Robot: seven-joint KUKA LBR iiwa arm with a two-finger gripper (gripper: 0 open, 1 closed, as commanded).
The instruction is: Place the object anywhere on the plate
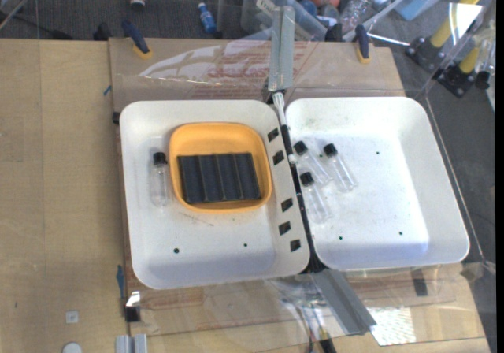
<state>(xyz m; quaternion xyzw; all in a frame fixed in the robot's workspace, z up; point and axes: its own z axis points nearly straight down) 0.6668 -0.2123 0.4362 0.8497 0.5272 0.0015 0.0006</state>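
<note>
I see a square orange plastic plate [218, 139] in the left white bin [150, 257], a black-capped clear vial [160, 178] beside its left edge; the claw's state I cannot tell.

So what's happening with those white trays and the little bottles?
Right now nothing is being handled. The left tray holds a yellow plate with a dark ridged insert in it, and one small clear bottle with a black cap lies beside the plate, not on it. Three more little bottles lie in the right tray, near the divider. So no bottle is on the plate yet.
</note>
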